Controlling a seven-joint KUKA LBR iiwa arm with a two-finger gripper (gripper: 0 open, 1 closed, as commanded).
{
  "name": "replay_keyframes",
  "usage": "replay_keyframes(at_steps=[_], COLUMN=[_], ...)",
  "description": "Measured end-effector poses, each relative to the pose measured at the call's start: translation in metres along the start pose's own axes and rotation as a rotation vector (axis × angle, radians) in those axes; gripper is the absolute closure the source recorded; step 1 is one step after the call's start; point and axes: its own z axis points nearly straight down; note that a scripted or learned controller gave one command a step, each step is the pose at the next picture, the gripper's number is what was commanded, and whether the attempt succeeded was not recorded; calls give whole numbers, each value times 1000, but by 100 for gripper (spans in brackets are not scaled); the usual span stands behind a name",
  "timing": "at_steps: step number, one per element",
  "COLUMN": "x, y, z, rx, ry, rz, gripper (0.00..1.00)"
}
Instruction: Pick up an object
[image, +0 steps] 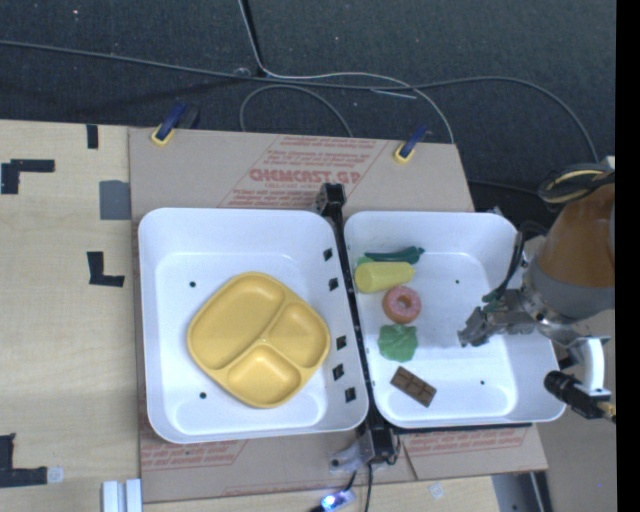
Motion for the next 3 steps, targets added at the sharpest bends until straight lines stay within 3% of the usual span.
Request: replay_keyframes(at_steps=[2,3], x=[1,53], y=[13,25], z=[-87,-76], rx=[0,4], ry=[-1,1], rz=[0,-4], gripper=[100,100])
